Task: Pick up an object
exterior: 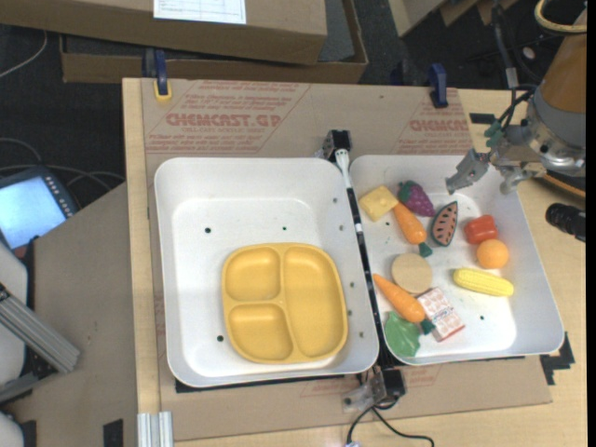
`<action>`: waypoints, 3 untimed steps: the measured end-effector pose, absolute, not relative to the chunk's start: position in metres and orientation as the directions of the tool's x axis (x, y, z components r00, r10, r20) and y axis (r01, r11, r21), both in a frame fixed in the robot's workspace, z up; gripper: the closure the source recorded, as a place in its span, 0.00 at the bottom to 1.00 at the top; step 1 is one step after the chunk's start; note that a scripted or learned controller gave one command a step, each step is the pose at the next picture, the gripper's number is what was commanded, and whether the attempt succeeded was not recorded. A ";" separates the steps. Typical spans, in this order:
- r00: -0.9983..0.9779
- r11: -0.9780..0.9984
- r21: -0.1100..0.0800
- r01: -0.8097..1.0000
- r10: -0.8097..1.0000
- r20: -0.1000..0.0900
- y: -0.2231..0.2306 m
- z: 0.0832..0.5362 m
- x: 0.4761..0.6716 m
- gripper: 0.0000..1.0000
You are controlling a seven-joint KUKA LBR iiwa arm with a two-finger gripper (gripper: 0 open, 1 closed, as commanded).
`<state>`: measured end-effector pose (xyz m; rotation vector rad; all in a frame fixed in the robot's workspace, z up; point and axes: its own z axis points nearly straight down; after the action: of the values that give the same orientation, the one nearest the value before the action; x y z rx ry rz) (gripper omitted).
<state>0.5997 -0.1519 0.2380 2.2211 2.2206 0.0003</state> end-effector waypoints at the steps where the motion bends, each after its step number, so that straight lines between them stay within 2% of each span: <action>1: -0.004 0.004 -0.013 1.000 1.000 0.005 -0.107 0.100 0.624 0.00; 2: -0.001 0.001 0.002 1.000 1.000 0.000 -0.110 0.120 0.627 1.00; 3: 0.000 0.000 0.001 1.000 1.000 0.000 -0.110 0.119 0.627 0.00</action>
<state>0.6268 -0.1102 0.1189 2.2208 2.2212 0.0016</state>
